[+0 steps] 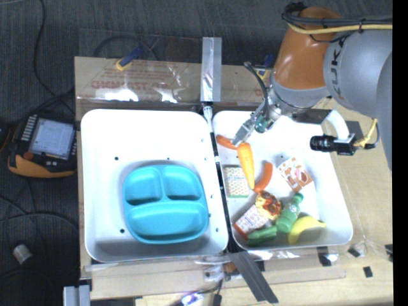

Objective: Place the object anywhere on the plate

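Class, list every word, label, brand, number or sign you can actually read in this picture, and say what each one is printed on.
None can be read.
Red-and-white carton: printed, too small to read.
Checked packet: pattern, no legible words.
Red snack packet: print blurred.
Handheld screen beside the bench: glare, unreadable.
Cardboard behind the bins: reddish print under plastic, blurred.
Blue plate: no markings seen.

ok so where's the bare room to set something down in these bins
Left bin: bare floor above and left of the blue plate, whose three compartments hold nothing. Right bin: bare at its upper right, near the pincer. Crowded along its lower half, around the carrot and banana.
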Robot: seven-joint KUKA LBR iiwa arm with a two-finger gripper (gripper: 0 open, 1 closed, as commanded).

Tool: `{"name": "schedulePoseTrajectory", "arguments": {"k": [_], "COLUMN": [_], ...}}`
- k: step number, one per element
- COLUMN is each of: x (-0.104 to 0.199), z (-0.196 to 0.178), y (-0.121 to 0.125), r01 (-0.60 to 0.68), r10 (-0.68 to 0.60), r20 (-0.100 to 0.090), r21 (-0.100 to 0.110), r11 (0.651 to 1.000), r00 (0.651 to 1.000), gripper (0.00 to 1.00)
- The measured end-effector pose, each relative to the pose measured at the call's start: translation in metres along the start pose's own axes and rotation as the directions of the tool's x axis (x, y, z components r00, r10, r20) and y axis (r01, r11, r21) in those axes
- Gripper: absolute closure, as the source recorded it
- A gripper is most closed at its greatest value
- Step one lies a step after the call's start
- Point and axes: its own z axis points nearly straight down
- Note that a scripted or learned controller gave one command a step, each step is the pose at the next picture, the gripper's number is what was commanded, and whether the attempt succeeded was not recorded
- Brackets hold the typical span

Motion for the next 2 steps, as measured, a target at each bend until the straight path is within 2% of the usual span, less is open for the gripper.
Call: {"name": "schedulePoseTrajectory", "arguments": {"k": [1, 2], "x": [0.0963, 0.0959], "z": [0.0294, 0.0292], "y": [0.0047, 0.0046], "r01": [0.336, 0.336], "r10": [-0.336, -0.336], "r20": [-0.002, -0.001], "r21": [0.001, 0.001], "r11": [0.942, 0.942], "r00": [0.942, 0.942], "gripper": [1.0, 0.0]}}
